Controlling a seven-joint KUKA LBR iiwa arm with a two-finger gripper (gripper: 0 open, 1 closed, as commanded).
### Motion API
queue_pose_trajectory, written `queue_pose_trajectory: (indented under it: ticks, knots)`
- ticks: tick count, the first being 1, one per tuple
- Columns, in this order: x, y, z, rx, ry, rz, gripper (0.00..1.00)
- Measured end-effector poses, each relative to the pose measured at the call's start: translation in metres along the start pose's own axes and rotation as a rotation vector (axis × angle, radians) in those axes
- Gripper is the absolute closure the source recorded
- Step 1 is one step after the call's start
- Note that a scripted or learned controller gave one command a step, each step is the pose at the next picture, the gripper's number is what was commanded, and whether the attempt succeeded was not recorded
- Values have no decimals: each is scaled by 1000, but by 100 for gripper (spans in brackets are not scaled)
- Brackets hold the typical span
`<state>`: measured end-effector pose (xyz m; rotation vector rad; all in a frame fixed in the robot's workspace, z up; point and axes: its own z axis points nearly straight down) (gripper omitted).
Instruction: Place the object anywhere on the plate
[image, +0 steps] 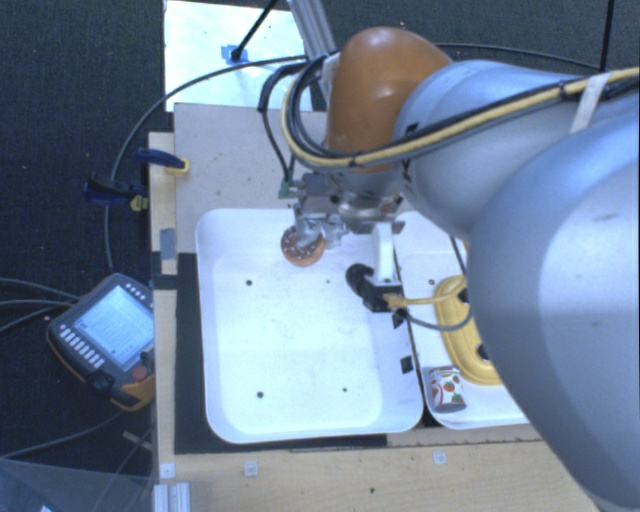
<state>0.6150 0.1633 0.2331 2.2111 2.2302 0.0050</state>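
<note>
Near the far edge of the left bin, toward its middle, sits a small round brown object with a speckled top. It lies against the white floor of that bin, and whether it rests there or hangs just above cannot be made out. The claw is directly over it, its metal parts overlapping the object's upper rim. From this angle it cannot be told whether the claw is open, closed or gripping the object.

The plate is yellow and lies in the right bin, well apart from the object and across the wall where the two bins meet. Much of the plate is hidden under the arm, so just its left rim shows. Just beside that rim, in the near left corner of the right bin, stands a small white cup with red and green markings.

The arm comes in from the right and bulks large over the right bin, its orange band above the claw. Both bins sit on a pale brown bench. A blue and yellow clamp grips the bench's left edge. Off the bench to the left, a handheld control unit with a lit screen lies on the dark floor, cables trailing from it.
</note>
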Motion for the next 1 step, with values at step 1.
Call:
queue_pose_trajectory:
  ticks: [1]
  knots:
    - [-3,0,0,1,-1,3,0]
